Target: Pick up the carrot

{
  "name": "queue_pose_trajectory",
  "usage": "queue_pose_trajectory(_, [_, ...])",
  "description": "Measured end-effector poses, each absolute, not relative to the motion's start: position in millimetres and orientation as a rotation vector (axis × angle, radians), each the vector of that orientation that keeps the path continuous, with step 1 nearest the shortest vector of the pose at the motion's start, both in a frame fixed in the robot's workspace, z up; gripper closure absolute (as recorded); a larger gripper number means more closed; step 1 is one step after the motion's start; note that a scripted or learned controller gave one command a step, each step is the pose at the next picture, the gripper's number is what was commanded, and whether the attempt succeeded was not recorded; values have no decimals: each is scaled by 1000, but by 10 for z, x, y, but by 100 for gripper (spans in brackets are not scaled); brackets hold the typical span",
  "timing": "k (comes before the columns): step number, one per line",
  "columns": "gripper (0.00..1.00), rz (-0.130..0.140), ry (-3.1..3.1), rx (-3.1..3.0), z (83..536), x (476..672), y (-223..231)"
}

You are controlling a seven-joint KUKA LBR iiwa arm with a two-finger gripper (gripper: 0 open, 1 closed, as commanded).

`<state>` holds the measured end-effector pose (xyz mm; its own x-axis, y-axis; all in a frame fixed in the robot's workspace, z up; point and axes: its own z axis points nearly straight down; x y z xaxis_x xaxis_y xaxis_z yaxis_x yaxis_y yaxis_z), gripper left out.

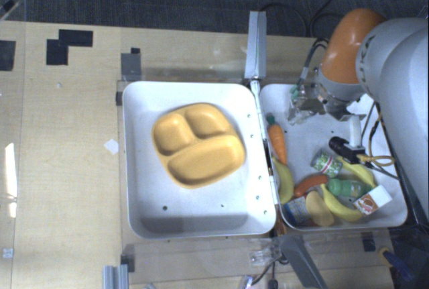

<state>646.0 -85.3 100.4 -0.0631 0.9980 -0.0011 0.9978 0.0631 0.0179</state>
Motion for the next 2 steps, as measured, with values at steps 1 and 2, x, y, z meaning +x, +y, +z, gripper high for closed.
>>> queue_pose_trajectory(1, [100,5,1975,2440,1853,6611,-224])
queue_pose_trajectory(2, [100,3,1815,2563,1843,6577,555])
